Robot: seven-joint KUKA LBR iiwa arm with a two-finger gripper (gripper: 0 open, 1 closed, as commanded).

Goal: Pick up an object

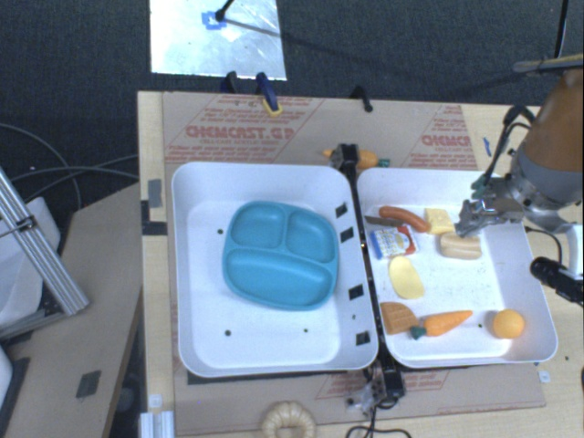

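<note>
Carrot (446, 321) and orange (507, 323) sit untouched at right bin (538, 286) front. Gripper (469, 223) hovers over tan block (459, 246), approach step; finger state unclear. Next: descend, centre, close.

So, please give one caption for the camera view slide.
End effector above beige block in right bin; blue tray in left bin.

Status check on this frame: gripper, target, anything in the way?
Gripper low over right bin, nothing seen held. Nearest: tan block, yellow cheese piece. Sausage and carrot lie apart, path open.
</note>
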